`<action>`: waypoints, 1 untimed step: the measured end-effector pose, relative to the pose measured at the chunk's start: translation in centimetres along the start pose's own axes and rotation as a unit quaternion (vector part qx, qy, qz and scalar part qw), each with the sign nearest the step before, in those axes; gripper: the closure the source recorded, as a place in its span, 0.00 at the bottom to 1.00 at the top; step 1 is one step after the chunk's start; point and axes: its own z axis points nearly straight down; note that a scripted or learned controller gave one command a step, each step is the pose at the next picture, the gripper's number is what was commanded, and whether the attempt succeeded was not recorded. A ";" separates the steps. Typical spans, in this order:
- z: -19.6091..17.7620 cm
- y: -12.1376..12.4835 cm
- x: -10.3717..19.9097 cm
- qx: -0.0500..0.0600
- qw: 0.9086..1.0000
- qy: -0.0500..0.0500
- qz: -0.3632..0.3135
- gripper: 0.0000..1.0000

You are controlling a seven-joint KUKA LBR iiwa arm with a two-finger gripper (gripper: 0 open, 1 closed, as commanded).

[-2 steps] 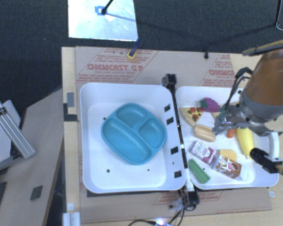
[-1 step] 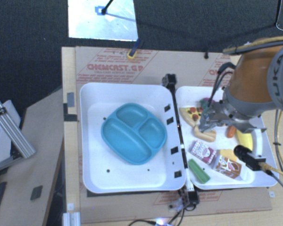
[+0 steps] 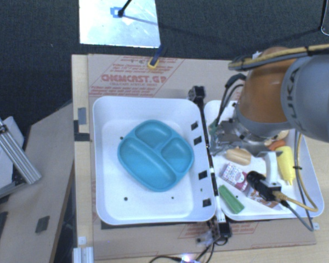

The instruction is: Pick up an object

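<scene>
We cannot tell our gripper's [image 3: 226, 138] state above the right bin's [image 3: 312, 199] left edge. The bun [image 3: 238, 156] lies just beside; we should descend squarely over it.

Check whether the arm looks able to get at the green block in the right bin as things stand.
Probably yes. The green block lies uncovered near the front of the right bin, with the arm poised over that same bin; only a pink packet sits close beside it.

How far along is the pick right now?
Done: the arm is over the right bin. In hand: nothing visibly lifted; the bun, banana and green piece lie in the bin. Left: grasp and lift one. The blue plate sits in the left bin.
</scene>
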 end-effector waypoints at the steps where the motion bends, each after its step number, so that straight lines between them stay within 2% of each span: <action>1: -0.9 -1.1 5.8 0.000 1.000 0.000 0.000 1.00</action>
